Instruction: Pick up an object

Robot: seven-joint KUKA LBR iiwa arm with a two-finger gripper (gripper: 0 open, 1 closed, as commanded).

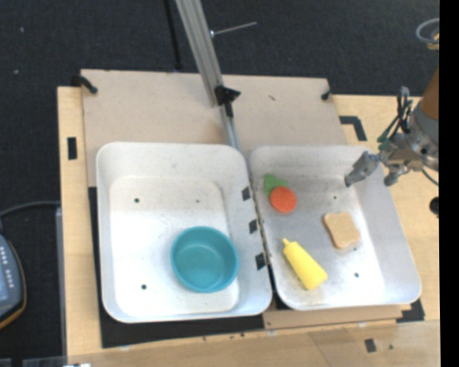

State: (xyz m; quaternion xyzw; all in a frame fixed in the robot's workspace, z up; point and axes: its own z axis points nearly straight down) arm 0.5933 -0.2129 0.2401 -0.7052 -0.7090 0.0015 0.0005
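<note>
Hovering at right bin (398, 262) upper right rim, gripper (373, 168) open, holding nothing. Approach step, by my read. Sponge (342, 229) nearest, below-left; carrot (281, 196), mustard bottle (304, 264) farther. Next: descend, straddle, close.

- One camera fixed above the bench (76, 205), looking down at a slant.
- Both white bins (138, 167) sit mid-frame, fairly near.
- The arm (424, 128) enters from the right.

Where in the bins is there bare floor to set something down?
Left bin: everything behind and left of the blue bowl. Right bin: the front right corner, past the sponge. Crowded: between carrot, yellow bottle and sponge.
</note>
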